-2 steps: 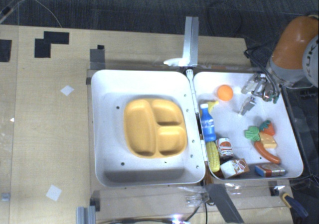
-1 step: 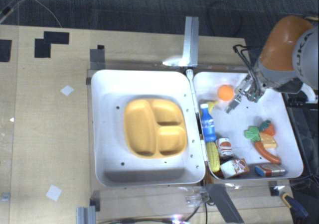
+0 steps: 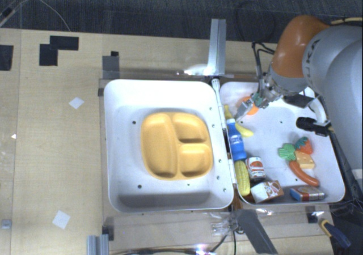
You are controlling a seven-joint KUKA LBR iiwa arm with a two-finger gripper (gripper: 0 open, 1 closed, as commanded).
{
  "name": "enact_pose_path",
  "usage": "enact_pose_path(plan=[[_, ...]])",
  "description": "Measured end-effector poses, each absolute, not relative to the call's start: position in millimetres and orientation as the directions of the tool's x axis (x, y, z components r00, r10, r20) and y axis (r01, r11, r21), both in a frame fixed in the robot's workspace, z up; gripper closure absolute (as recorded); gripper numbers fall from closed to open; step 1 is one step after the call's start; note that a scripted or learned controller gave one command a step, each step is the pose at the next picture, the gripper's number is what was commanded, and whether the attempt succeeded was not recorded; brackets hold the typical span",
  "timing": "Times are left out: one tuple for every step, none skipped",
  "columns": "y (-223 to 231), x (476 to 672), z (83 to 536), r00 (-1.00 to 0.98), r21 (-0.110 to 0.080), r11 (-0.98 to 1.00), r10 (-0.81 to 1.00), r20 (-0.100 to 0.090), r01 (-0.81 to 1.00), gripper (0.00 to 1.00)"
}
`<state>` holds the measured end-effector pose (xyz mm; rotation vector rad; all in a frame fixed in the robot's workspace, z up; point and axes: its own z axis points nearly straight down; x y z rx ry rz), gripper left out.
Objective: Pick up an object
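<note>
The right bin holds several toy items. An orange piece with a green end lies at its far left, right under my gripper, which hangs low over that corner. Below it lie a yellow banana, a blue bottle, a corn cob and a red-and-white can. To the right sit a green toy, a red sausage and a tan block. Whether the orange piece is touched by the gripper is unclear.
The left bin holds a yellow divided tray. A small box and a blue-and-orange item lie at the right bin's near edge. The grey arm with its orange band covers the bin's far right corner.
</note>
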<state>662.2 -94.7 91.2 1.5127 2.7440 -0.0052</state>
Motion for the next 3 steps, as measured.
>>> enact_pose_path(plan=[[-89, 667.0, 105, -0.545, 0.016, 0.545, 0.838, -0.015, 0.838, 1.00], [-30, 671.3, 189, -0.297, 0.011, 0.297, 0.955, -0.003, 0.955, 1.00], [11, 668.8, 186, -0.200, 0.006, 0.200, 0.980, 0.000, 0.980, 1.00]])
